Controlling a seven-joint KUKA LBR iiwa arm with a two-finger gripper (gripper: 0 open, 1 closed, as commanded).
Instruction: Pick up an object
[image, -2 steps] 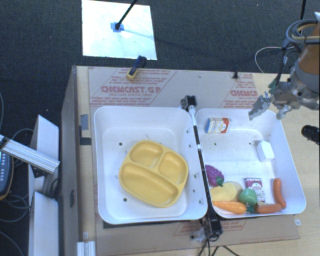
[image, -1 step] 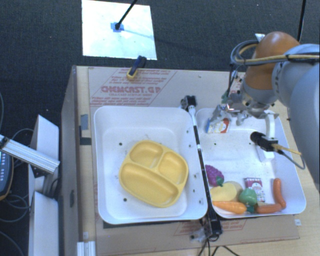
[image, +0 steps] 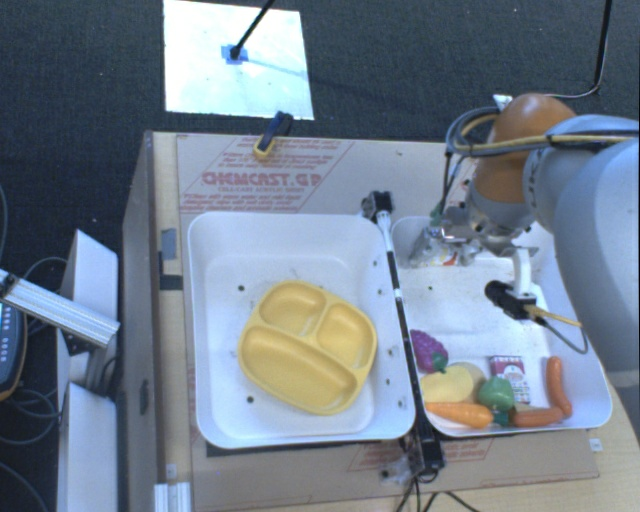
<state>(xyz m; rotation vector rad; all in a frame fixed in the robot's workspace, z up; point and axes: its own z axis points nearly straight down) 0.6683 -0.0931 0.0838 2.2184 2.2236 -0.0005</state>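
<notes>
Yellow moulded 3-section tray (image: 308, 346), glossy plastic carrot (image: 460, 413)

From my seat, the arm (image: 590, 190) runs off the right edge and covers the right bin's (image: 455, 300) far corner. The gripper (image: 450, 245) is a blur under the wrist. The small carton's (image: 510, 372) print is too tiny to read.

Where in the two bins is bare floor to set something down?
Left white bin: bare strips all around the yellow divided plate, widest along its far edge. Right white bin: bare middle, between the gripper and the toy foods. Crowded: near edge, from purple grapes to orange sausage.
</notes>
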